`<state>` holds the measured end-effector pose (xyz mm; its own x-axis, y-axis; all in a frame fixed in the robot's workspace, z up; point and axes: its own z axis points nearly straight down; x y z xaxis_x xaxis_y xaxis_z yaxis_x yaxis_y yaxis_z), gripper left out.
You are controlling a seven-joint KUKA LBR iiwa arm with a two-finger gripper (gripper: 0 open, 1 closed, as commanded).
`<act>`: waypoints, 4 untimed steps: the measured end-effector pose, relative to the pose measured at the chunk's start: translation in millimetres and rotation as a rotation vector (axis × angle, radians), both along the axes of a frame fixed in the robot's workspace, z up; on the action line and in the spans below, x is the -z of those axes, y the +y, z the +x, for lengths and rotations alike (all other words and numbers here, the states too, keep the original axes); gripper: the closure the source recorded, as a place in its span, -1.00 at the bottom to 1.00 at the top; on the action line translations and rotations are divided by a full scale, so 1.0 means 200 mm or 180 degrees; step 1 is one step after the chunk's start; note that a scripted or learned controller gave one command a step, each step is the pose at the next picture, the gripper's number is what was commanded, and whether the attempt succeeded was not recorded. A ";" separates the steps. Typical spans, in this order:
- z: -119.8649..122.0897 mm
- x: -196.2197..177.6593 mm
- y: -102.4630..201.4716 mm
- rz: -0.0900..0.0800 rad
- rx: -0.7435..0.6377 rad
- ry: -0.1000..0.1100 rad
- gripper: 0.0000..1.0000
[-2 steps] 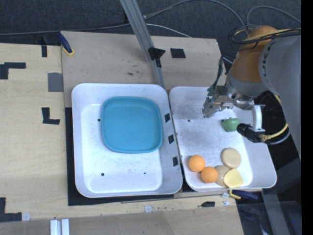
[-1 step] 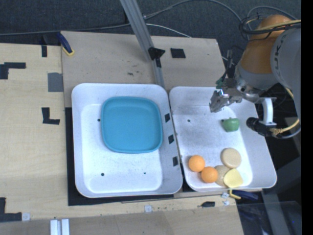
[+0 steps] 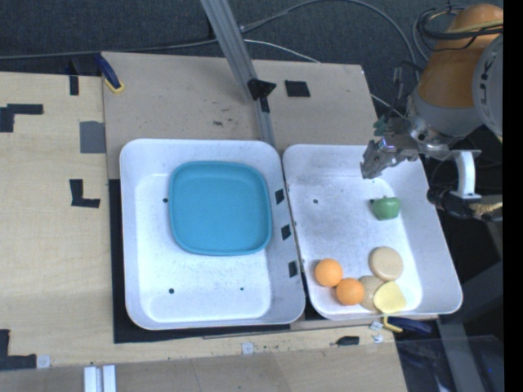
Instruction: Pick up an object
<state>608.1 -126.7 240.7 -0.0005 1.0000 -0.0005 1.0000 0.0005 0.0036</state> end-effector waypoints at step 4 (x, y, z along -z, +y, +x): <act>0.18 -0.05 0.79 0.0004 -0.0012 0.0015 1.00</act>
